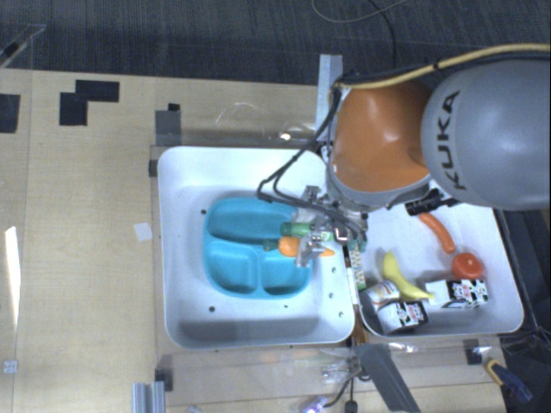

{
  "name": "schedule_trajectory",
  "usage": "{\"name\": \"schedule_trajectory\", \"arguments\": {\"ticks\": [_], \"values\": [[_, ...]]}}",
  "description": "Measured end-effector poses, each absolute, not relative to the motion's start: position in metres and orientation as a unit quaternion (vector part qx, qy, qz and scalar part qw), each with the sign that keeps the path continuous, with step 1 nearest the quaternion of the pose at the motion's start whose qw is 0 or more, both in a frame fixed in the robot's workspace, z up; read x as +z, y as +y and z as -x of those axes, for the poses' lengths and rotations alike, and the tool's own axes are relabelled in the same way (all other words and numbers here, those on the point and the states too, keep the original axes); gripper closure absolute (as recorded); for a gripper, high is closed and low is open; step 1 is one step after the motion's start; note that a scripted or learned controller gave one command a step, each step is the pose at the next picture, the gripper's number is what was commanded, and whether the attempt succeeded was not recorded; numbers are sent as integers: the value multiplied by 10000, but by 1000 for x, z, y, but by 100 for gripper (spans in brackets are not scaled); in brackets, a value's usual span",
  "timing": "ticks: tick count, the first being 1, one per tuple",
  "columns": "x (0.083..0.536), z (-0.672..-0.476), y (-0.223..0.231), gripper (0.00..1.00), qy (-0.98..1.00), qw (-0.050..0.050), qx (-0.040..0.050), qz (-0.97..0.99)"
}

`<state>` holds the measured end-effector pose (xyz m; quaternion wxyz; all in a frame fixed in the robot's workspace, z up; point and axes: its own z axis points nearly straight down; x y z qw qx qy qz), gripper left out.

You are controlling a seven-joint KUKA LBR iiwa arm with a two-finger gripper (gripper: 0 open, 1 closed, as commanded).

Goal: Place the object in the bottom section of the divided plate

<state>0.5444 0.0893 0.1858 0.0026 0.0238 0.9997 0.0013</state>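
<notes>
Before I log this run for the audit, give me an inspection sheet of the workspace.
Surface: two white bins, left bin and right bin, on a tan bench.
Job's things: blue divided plate in the left bin; small orange and green object at the plate's right edge, by the claw.
Clutter: banana, carrot, orange fruit, two cartons in the right bin.
Grippers: claw over the plate's right rim.
Cables: black cable on the floor.
Surroundings: dark carpet.
</notes>
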Motion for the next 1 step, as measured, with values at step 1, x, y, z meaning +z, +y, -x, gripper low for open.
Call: {"name": "schedule_trajectory", "arguments": {"ticks": [1], "values": [[186, -544, 89, 0, 9997, 28, 14, -241]]}}
